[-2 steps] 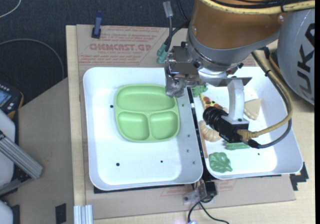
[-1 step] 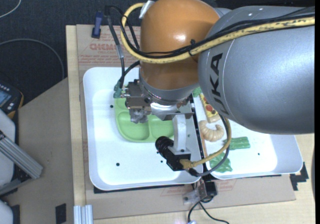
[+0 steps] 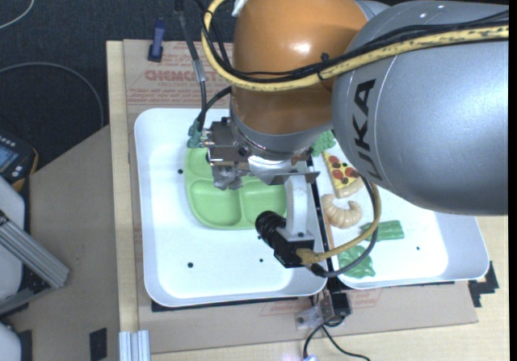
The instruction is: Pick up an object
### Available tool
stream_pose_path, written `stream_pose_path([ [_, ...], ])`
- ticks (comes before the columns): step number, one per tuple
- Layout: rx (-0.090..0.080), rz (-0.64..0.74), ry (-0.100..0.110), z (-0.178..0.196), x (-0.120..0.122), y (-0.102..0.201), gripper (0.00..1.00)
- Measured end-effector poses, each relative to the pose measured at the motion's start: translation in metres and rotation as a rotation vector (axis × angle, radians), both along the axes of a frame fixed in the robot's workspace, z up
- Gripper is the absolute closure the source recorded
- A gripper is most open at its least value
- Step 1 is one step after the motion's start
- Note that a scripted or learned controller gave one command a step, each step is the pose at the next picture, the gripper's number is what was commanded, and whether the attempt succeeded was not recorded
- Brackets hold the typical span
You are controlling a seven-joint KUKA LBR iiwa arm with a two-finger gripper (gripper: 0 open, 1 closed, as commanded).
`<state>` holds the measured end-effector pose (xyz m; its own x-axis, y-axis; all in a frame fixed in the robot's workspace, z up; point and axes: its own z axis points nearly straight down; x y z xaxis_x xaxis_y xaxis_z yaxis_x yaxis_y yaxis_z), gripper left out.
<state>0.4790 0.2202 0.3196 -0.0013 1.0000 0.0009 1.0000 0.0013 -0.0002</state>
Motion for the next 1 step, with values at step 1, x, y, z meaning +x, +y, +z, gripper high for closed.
stream_pose_path([
  [1, 0.001, 0.0, -0.001, 0.0099, 0.0002, 0.0005, 1.0],
])
